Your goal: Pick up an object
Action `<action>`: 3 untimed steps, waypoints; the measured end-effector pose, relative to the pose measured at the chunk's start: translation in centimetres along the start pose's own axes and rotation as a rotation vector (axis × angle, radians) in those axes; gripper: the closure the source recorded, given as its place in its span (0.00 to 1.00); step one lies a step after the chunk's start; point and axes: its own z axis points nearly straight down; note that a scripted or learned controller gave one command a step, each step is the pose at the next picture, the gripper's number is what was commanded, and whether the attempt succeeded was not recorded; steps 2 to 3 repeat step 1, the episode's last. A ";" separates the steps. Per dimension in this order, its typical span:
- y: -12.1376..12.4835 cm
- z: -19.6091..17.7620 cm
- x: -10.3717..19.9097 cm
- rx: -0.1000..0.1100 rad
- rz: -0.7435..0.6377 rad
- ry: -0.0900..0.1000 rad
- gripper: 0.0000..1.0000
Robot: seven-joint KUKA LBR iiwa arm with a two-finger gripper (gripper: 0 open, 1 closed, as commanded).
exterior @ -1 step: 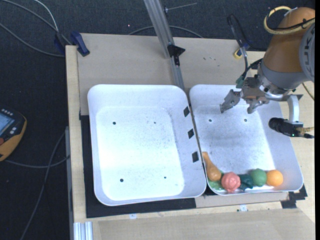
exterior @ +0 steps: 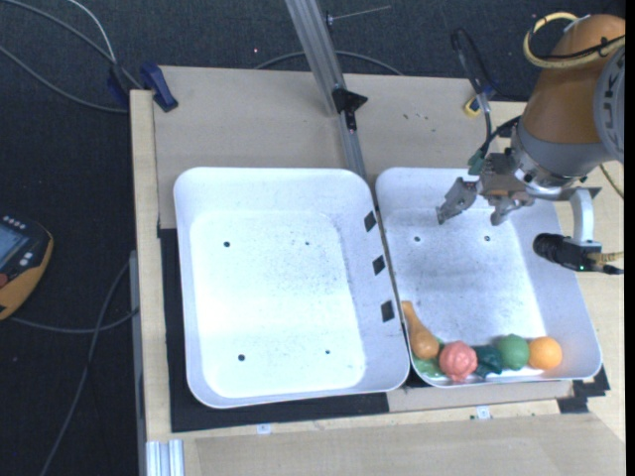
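The gripper point(exterior: 476, 204) hangs with fingers spread, grasping nothing, at twelve o'clock in the right bin point(exterior: 556, 296). The pink ball point(exterior: 457, 359), at six o'clock, looks light, round and likely slippery; it should be pinched across its middle.

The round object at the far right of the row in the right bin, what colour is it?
Orange. The round object shows best in the camera view, beside a green one along the right bin's near edge.

I see a robotics lab: a plywood bench point(exterior: 248, 117) on dark carpet point(exterior: 60, 385), loose cables point(exterior: 60, 28) left of the bench, an aluminium pole point(exterior: 317, 48) rising behind it.
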 end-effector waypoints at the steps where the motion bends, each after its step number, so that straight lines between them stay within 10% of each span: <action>1: 6.6 5.8 -4.6 0.006 0.002 0.000 0.00; 3: 6.6 5.8 -4.6 0.006 0.002 0.000 0.00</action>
